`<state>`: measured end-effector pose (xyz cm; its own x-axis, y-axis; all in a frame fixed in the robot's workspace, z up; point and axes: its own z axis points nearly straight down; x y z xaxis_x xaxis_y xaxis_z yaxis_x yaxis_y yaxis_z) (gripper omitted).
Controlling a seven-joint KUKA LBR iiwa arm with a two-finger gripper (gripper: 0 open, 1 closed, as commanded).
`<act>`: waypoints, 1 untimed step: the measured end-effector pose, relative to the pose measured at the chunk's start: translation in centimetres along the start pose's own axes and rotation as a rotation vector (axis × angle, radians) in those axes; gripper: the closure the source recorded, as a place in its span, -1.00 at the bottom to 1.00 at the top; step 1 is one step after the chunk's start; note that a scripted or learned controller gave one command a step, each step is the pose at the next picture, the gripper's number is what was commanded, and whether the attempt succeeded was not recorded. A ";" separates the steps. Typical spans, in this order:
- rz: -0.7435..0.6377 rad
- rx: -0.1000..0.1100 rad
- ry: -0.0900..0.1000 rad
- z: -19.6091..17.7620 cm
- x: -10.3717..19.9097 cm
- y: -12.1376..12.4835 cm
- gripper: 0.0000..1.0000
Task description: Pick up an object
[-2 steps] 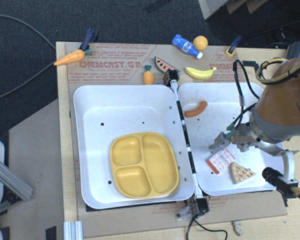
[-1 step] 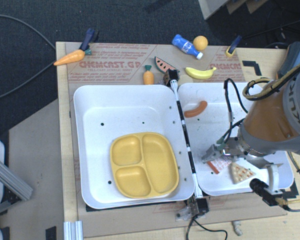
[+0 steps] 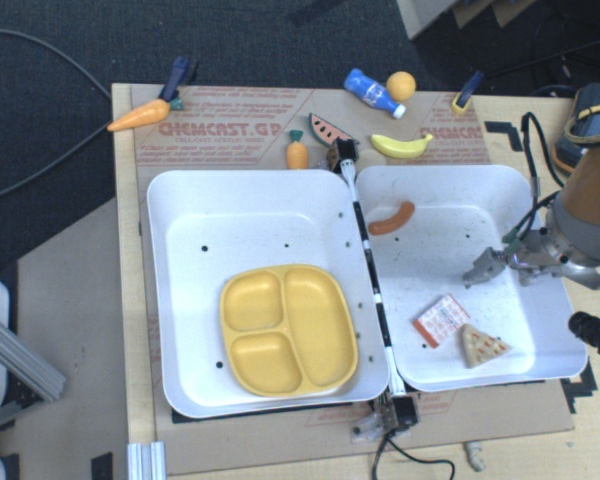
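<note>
Right bin (image 3: 500, 183): sausage (image 3: 391, 218) left of fingers (image 3: 483, 269)

Two white bins (image 3: 180, 218) are sitting on a tan cardboard sheet (image 3: 230, 118) printed with reddish lettering, over dark grey carpet. A pale yellow divided plate (image 3: 288, 328) is lying in the left bin. In the right bin, an orange-red sausage (image 3: 391, 218), a red and white packet (image 3: 441, 320) and a tan pizza slice (image 3: 481, 346) with red specks are showing. Along the cardboard, an orange carrot (image 3: 140, 116) with a green top, a yellow banana (image 3: 401, 146), a blue bottle (image 3: 371, 92) with a white cap, an orange ball (image 3: 401, 85), and a red watermelon slice (image 3: 327, 129) with dark seeds are lying. The grey gripper (image 3: 485, 268) is hanging over the right bin.
</note>
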<state>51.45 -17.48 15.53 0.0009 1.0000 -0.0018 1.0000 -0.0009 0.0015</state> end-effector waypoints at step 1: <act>-0.002 0.000 0.001 2.1 5.8 4.9 -1.00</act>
<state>56.31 -11.65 13.39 -0.0015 1.0000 -0.0004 1.0000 0.0015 0.0016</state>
